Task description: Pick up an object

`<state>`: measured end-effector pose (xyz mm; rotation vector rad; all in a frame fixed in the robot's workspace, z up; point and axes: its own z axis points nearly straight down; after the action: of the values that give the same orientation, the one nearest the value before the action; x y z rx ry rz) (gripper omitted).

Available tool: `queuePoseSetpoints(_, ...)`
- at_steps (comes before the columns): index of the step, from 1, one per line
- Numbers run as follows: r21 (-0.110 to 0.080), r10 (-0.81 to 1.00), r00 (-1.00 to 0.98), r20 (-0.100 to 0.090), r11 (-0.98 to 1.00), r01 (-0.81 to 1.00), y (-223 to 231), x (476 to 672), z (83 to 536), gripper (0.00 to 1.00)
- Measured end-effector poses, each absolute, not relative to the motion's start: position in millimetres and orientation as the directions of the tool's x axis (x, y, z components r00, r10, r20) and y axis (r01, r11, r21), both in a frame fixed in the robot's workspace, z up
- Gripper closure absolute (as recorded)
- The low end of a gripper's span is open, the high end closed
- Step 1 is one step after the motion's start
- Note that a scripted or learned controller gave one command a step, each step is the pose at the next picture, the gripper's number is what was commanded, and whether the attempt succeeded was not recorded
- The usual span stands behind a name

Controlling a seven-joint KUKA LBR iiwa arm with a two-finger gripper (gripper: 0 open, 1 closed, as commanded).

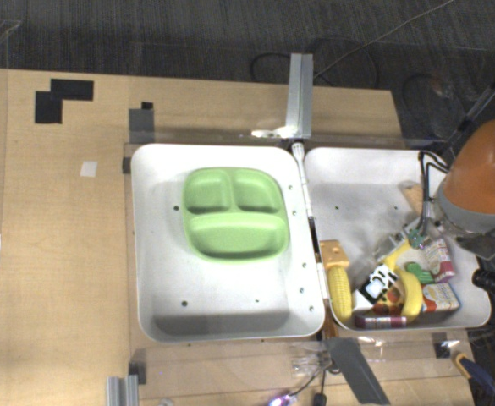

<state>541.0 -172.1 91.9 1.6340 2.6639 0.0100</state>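
Reaching in from the right edge, the grey arm with its orange band hangs over the far right side of the right-hand shallow white bin. Its pincer sits low at the arm's lower left, dark and small in the view, and I cannot tell how it is set or whether anything is caught in it.

Just below and to the left of the pincer lies a crowded heap of small objects in the bin's near right corner. A yellow plastic corn cob lies lengthwise at the heap's left side, with a tan wooden block touching its upper end. A yellow plastic banana lies below the pincer, with a small green piece against its upper end. A black-and-white patterned item rests between the corn and the banana. A pink-and-white printed packet sits just right of the green piece, and a dark red cylinder lies along the bin's near wall.

Well to the left of the pincer, the left-hand shallow white bin holds a green divided plastic plate. Both bins rest on the light wooden table.
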Motion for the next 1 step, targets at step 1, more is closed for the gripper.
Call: queuePoseSetpoints(1, 0.014, 0.882, -0.472, -0.012, 0.472, 0.882, -158.4, 551.7, 92.0, 0.0)
